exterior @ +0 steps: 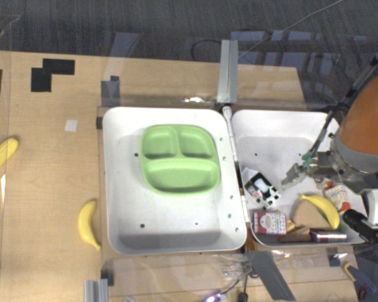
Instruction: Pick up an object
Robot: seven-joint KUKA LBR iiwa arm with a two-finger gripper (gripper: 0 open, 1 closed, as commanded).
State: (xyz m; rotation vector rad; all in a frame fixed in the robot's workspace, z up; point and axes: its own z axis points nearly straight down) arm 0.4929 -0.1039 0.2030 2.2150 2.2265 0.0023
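So here the arm (365, 128) comes in from the right, orange band up top, and its hand (296, 173) is hanging low over the right bin (271, 131), roughly mid-bin. The fingers look slightly apart with nothing between them, though they're small and a bit hard to read. All the stuff to grab is piled along the near side of that bin: a banana (323, 207) on the right, lying over a brown flat thing (309, 216) I can't identify, a small red-and-white box (269, 221) to its left, a black-and-white object (262, 188) just beyond that by the divider, and a dark marker-looking stick (324, 234) along the near wall. The hand sits just left of and beyond the banana, not touching it. The left bin (123, 168) has a green divided plate (178, 158) in the middle. Out on the table (44, 187), left of the bins, there's another banana (87, 223) and a yellow corn cob (1, 156) at the far left edge.
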